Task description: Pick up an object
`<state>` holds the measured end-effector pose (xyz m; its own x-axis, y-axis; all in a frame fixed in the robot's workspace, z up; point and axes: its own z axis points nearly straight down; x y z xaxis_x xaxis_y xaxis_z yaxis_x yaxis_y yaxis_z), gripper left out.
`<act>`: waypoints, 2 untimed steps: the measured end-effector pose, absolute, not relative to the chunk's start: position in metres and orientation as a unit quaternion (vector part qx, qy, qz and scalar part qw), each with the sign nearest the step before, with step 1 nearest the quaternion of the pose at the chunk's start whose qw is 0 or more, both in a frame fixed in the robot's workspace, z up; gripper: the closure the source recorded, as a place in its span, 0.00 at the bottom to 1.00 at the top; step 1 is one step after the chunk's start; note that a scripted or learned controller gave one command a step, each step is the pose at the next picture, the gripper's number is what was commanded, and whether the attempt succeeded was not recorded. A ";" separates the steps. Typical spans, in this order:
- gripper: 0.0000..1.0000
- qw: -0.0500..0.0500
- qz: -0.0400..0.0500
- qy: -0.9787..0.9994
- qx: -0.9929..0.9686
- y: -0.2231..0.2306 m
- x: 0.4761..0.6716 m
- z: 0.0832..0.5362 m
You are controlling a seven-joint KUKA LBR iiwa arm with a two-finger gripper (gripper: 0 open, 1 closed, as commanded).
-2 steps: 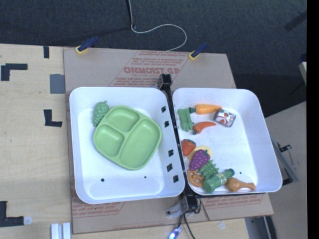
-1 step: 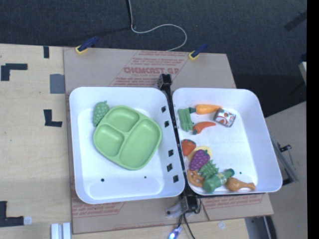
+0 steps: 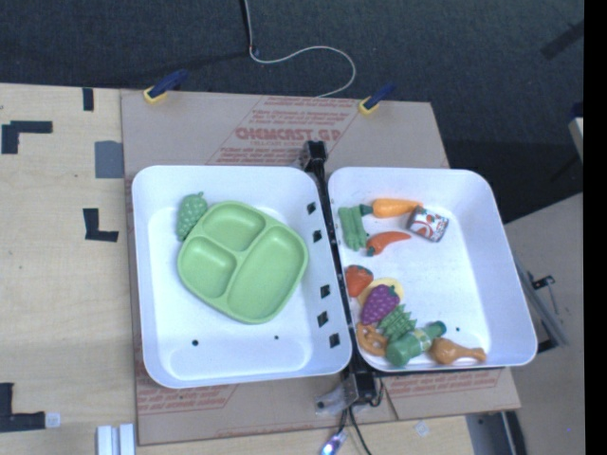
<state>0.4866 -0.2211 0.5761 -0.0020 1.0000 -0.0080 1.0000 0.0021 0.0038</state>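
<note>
Two white bins side by side on the worktop [image 3: 66,282], and I'm sizing up my pick. How my gripper stands I cannot tell from this overhead view, nor whether it has anything in it, so I plan as if starting fresh.

Left bin [image 3: 156,254]: a green divided plate [image 3: 244,262] sits mid-bin, with a small green bunch of grapes [image 3: 191,213] touching its upper-left edge. The plate is broad and shallow, awkward for two fingers. Skip it.

Right bin [image 3: 493,254]: that's where the choice is. Along the top, a carrot [image 3: 395,208] lies crosswise, a small can [image 3: 428,224] just beside its right end, tipped on its side. Below them a chili pepper [image 3: 387,242], and some green beans [image 3: 352,227] close to the divider. Lower down, things crowd: a tomato [image 3: 358,279], a purple bunch of grapes [image 3: 377,303], then a tangled green-and-orange heap at the bottom edge, which I think includes a cucumber [image 3: 410,347] and a squash [image 3: 455,353], though it's too blurred to swear to.

My call: go for the can. It has open white floor to its right and below, so my fingers have room to drop either side. I'd align across its short width, come straight down, close gently so it doesn't roll, and lift clear before travelling. The heap at the bottom risks a double grab or a slip.
</note>
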 end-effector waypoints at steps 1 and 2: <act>1.00 0.005 -0.002 0.708 0.706 -0.221 0.487 0.586; 1.00 0.006 -0.002 0.708 0.706 -0.220 0.488 0.596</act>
<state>0.4878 -0.2205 0.5965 -0.0024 0.9999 -0.0106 1.0000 0.0025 0.0059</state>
